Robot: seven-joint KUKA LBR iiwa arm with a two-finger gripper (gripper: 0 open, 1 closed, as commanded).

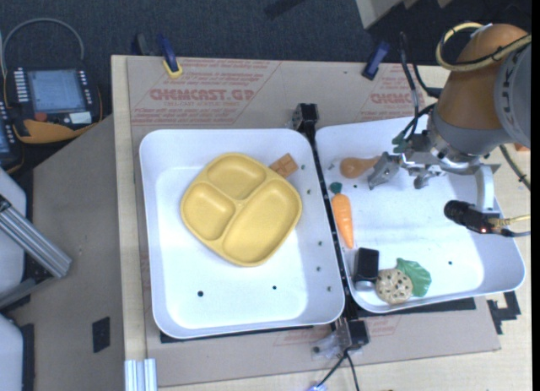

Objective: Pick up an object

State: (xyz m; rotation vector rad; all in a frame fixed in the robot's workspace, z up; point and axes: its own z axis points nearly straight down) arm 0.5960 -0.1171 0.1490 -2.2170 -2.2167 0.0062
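While the pincer [403, 171] hangs spread apart over the right bin [498, 273], pinching nothing, a small brown pear [358, 165] lies just to its left, and the carrot [342, 219] sits below that.

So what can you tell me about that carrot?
The carrot is orange with a small green top, and it looks like a plastic toy. It lies flat in the right bin, close along the bin's left wall, with the green end pointing to the far side and the narrow tip toward the near side. Nothing seems to touch it: a black block sits just past its tip, and the gripper is off to its right.
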